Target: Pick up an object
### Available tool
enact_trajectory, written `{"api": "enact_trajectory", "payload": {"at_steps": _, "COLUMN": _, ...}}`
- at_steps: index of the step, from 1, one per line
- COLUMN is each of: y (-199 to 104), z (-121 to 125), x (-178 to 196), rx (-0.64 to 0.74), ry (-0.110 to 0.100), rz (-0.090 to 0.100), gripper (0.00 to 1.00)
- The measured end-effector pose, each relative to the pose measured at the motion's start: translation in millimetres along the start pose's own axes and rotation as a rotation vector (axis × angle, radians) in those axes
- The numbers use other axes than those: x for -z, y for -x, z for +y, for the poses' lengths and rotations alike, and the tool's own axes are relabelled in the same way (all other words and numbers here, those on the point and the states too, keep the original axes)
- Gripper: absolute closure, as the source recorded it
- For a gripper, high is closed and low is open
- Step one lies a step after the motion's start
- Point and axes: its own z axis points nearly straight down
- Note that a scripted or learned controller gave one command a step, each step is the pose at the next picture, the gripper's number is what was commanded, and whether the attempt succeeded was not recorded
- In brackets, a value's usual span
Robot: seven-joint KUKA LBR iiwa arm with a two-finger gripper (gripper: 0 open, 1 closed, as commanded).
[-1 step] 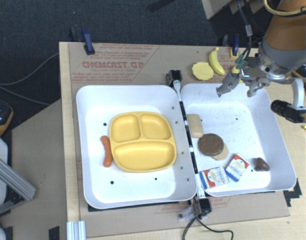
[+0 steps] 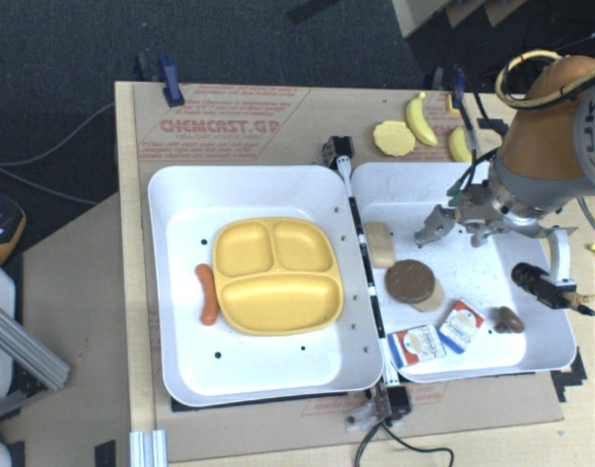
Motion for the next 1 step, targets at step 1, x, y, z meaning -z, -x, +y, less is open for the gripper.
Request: {"api": "enact_trajectory", "payload": {"at_steps": 1, "y": -16.7, "z": -40.8, "x": -77.2, "rx": 0.001, "ry": 0.010, "rz": 0.002, "gripper": 0.00}}
